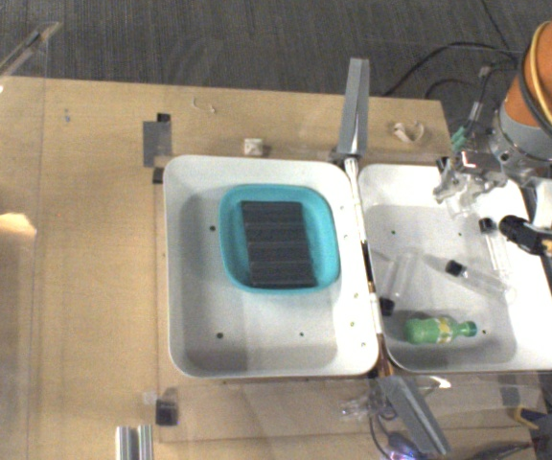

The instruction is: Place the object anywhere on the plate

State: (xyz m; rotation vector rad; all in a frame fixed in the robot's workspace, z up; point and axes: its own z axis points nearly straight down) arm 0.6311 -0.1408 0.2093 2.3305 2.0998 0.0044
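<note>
1. While the green bottle (439, 330) lies on its side near the front wall of the right bin (544, 357), nothing has been picked up yet — we're at the very start, the reach-and-grasp step.

2. Over in the left bin (190, 343) sits the target: a teal plate (230, 247) with a dark ribbed block (276, 244) lying across most of its middle. Only the teal rim and edges show bare.

3. Up at the far right corner, the arm's orange band (544, 75) looms over the bench, and the gripper (463, 182) hangs above the back of the right bin, well apart from the bottle.

4. Is it spread or pinched? Honestly, I cannot tell — the tip is a pale tangle against the white bin, and nothing can be seen between the fingers. I'd judge it carries nothing.

5. Also in the right bin: some clear, hard-to-read pieces (477, 274) in the middle with small dark tips, lying between gripper and bottle.

6. Next move, as I read it: travel toward the front of the bin, line up across the bottle's narrow width, descend and close on it.

7. Watch-outs: the bottle is round and could roll, and it lies close to the front wall, leaving little room for a finger there.
</note>
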